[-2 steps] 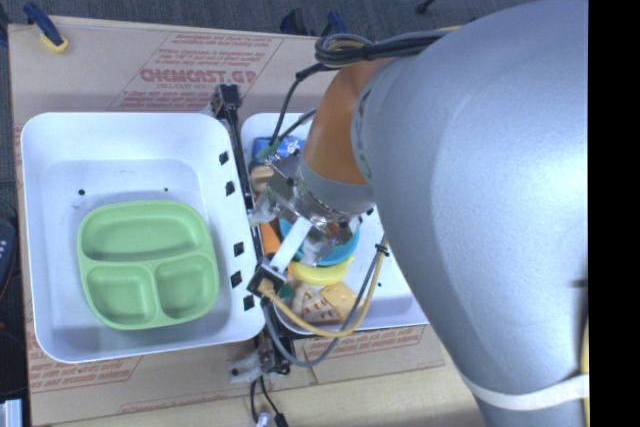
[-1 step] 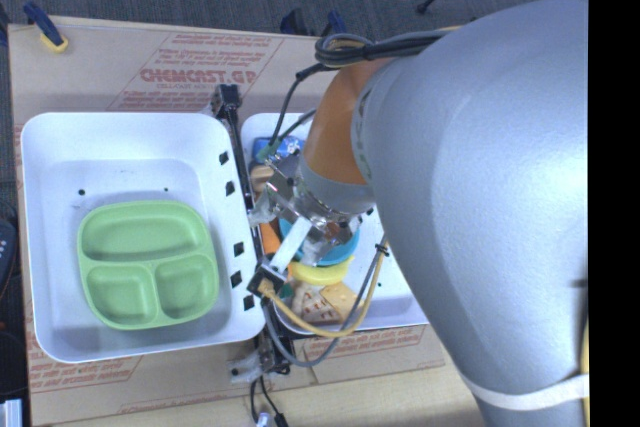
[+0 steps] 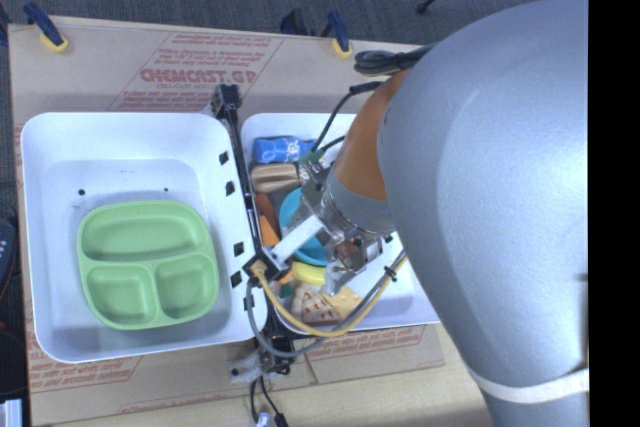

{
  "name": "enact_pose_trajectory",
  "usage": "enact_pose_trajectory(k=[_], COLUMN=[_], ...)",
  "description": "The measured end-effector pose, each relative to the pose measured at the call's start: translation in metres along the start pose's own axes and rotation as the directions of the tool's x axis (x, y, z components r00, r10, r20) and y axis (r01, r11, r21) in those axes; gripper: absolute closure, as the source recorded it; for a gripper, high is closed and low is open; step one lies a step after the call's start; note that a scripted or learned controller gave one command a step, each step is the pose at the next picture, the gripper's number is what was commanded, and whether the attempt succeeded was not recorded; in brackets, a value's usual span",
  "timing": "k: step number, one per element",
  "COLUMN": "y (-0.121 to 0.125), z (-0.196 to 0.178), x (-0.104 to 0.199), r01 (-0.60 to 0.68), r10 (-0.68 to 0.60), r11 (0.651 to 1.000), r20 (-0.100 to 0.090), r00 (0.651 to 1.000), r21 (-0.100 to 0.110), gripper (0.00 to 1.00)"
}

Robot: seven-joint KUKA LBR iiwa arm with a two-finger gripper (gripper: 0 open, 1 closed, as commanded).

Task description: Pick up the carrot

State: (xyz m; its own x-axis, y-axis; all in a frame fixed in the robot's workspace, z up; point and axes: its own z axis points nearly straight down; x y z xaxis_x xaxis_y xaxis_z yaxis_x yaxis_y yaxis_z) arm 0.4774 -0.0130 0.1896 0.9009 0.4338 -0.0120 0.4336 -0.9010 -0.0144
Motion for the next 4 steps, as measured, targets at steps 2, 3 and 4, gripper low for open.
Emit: enact_pose_trajectory(k=[2,3,4], y=[0.014,-0.027,-0.029], z=[-0.001,0.0,-0.009], x=[0.038,0.01,0.011], r01=[-0.132,-0.228,-0.215], r10=[0.132,0.228,0.215], r11=[0.991,0.974,0.977], r20=[-0.004,0.0,0.008], r00=[0.991,0.974,0.977], r21=[-0.005,-0.002,0.008], gripper=[0.0,0.0,1.0])
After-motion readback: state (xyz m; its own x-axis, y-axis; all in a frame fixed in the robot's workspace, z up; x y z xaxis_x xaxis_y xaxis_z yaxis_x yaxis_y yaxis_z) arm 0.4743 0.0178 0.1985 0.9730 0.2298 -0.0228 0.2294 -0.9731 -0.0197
